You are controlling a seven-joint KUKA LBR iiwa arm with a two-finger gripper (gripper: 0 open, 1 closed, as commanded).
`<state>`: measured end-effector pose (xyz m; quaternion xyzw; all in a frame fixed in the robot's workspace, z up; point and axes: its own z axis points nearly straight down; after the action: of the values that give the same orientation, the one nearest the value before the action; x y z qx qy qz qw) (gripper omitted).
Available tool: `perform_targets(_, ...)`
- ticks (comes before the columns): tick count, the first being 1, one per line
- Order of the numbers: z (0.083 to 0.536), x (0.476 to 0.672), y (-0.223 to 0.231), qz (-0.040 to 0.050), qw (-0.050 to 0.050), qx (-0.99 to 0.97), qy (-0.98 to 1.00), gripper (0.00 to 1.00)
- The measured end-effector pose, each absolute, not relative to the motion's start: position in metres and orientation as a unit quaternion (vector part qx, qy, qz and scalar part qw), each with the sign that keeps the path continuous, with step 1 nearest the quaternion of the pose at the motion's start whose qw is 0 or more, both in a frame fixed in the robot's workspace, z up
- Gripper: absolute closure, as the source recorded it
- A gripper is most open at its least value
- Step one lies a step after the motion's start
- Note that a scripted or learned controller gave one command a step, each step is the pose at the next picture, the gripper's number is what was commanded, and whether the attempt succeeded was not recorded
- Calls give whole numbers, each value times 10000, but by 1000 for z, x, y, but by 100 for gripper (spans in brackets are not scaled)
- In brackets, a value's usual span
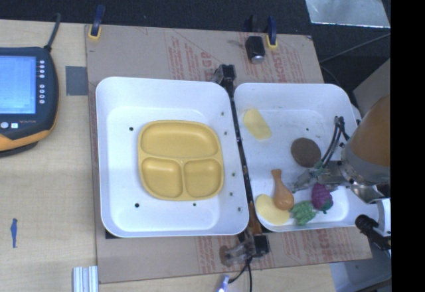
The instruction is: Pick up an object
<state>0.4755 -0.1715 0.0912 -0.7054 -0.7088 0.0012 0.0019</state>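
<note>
Arm (372,141): reaches into the right bin (292,95).
Jaws: state unclear, low beside the purple toy (322,196).
Toy: near corner, crowded by broccoli (304,212).
Risk: likely grabbing a neighbour or slipping.

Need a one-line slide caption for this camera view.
KUKA arm reaches into the right bin near a purple toy; the left bin holds a yellow divided plate.

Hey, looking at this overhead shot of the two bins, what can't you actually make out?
- Gripper: its fingers, low in the right bin, are blurred and dark, so their stance is unreadable.
- Arm: cut off by the right side of the camera view.
- Purple item: beside the gripper; contact unclear.
- Handheld screen: cut by the left edge, text too small.
</note>
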Motion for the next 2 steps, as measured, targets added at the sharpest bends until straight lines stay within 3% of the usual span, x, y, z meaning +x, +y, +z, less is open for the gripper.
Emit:
perform_targets(1, 101, 476, -172, 16, 17, -7043, -7099, 100)
perform_targets(2, 171, 533, -107, 5, 11, -7053, -7089, 100)
